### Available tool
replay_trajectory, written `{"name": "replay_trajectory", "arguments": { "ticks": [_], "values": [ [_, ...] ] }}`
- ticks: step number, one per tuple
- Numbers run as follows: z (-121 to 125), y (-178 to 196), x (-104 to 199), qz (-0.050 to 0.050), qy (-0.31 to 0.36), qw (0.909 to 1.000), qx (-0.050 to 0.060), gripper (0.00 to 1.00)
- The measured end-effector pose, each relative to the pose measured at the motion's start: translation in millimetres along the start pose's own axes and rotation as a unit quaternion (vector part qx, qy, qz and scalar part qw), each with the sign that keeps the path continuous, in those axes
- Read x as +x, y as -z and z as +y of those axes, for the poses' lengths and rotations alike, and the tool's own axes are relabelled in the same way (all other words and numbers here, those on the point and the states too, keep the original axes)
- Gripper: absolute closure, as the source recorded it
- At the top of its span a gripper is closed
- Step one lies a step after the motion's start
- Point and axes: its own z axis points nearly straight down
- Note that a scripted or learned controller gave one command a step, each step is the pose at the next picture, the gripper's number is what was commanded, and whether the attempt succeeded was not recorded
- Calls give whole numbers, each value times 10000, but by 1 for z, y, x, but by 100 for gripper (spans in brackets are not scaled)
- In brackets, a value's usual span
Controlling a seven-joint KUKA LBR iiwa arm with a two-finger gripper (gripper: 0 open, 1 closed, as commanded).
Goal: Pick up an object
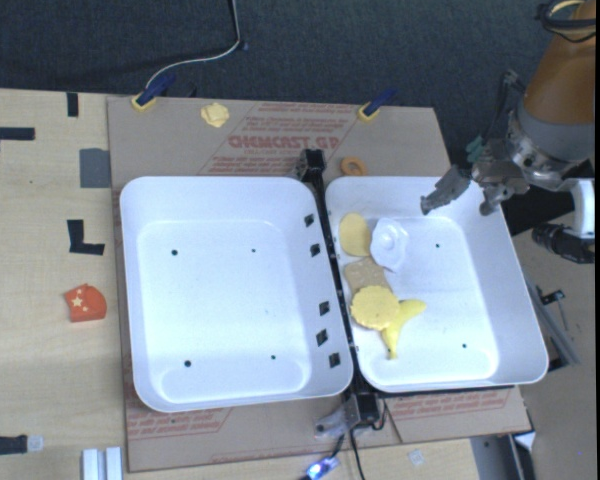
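Note:
In the right bin [480, 358], along its left side, lies a cluster of objects: a yellow oval piece [354, 234], a white crumpled object [390, 243], a tan piece [360, 273], a yellow disc [374, 308] and a small yellow curved piece [396, 332]. My gripper [458, 204] hangs above the bin's upper right part, to the right of the white object and apart from it. It is open, with nothing between its fingers [435, 198].
The left bin [140, 208] sits beside the right one, with a black divider strip between them. Outside the bins, a yellow lump [215, 115] and an orange ring [352, 166] rest on the cardboard, and a red object [86, 303] lies on the bench at far left.

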Motion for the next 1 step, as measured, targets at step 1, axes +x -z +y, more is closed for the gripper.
{"name": "replay_trajectory", "arguments": {
  "ticks": [1],
  "values": [
    [0,10,0,2,6,10000,1,100]
  ]
}}
